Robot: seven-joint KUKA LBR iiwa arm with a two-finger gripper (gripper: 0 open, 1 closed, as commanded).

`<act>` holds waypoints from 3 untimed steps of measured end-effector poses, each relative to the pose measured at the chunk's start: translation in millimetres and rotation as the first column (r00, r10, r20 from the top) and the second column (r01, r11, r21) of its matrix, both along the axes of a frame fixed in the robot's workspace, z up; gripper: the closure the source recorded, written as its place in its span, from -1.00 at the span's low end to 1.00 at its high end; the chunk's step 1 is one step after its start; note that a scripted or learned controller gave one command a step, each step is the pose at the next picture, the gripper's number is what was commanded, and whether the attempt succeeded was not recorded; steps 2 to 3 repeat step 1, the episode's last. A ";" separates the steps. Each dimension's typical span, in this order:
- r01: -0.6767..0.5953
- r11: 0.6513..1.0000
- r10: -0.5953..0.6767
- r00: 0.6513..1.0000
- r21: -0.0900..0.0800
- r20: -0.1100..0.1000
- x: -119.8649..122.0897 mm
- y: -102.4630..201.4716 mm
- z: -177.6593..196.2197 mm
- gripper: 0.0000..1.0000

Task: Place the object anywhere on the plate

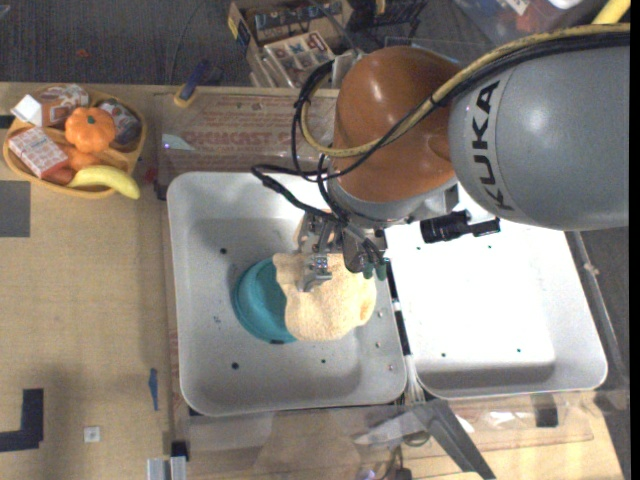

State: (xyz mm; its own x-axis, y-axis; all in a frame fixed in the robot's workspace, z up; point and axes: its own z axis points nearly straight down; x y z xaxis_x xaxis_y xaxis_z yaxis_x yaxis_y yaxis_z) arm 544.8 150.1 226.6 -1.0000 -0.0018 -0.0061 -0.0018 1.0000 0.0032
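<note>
Far left of the gripper: we note a yellow bowl (40, 173) on the bench, well apart from the tool, holding an orange pumpkin-like piece (90, 130), a banana (105, 178) and small packets.
Left bin (200, 368): we record a shallow white bin directly beneath the gripper, with both task items inside.
Plate (258, 303): we see a teal plate lying just left of and below the gripper, its right part covered by the object.
Object (328, 303): we find a pale cream, cloth-like lump directly under the gripper, resting partly on the plate's right edge and partly on the bin floor.
Gripper (322, 266): we place it at the top edge of the cream object, apparently touching it; we cannot tell whether the fingers are apart or together.
Arm (540, 138): grey housing with an orange band (395, 118), above and right of the gripper.
Right bin (500, 318): white, beside the left bin, right of the gripper.
</note>
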 end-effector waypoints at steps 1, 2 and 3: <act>0.000 1.000 0.000 1.000 0.000 0.001 0.2 -0.1 0.5 -1.00; 0.000 1.000 0.000 1.000 0.000 0.001 0.2 -0.1 0.5 -1.00; 0.000 1.000 0.000 1.000 0.000 0.001 0.2 -0.1 0.5 -1.00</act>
